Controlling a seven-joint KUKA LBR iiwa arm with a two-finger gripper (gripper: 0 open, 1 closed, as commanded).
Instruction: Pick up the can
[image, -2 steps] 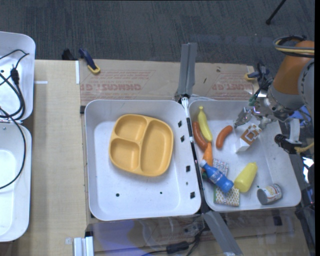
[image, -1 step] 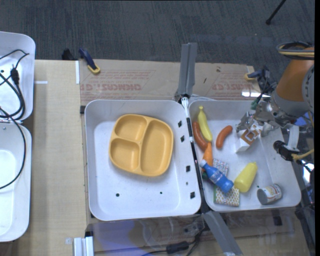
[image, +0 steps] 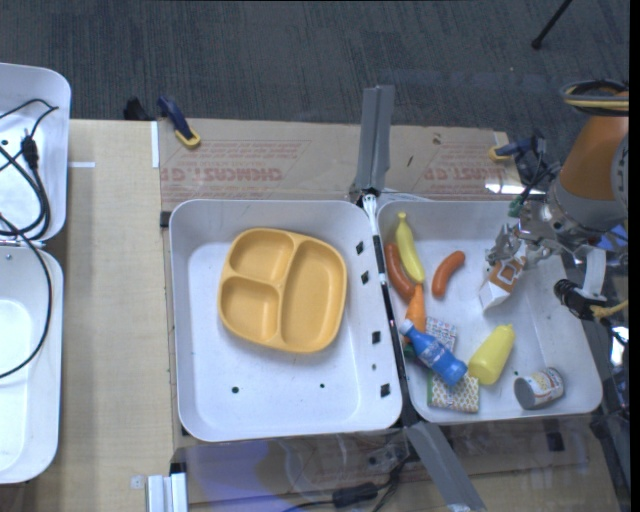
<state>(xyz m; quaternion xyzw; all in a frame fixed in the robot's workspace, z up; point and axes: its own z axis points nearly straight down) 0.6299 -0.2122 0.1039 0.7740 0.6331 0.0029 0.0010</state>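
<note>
The can (image: 540, 387) lies on its side in the near right corner of the right bin (image: 585, 400), close against the near wall, label up, apart from the other items. That corner position leaves little room on its near and right sides, so an approach from above looks the most workable. Just left of it lies a yellow bottle (image: 492, 354), tilted, and further left a blue bottle (image: 437, 355) rests across a green sponge (image: 455, 395). Mid-bin, near the divider, a carrot (image: 416, 305), a sausage (image: 448, 273), a hot dog (image: 397, 268) and a banana (image: 408, 250) lie loose. A small white carton (image: 500, 285) stands at the far right. The gripper (image: 520, 243) hangs directly over that carton, well apart from the can; whether its fingers are spread or closed cannot be told. The left bin (image: 190, 330) holds a yellow divided plate (image: 283, 290).
</note>
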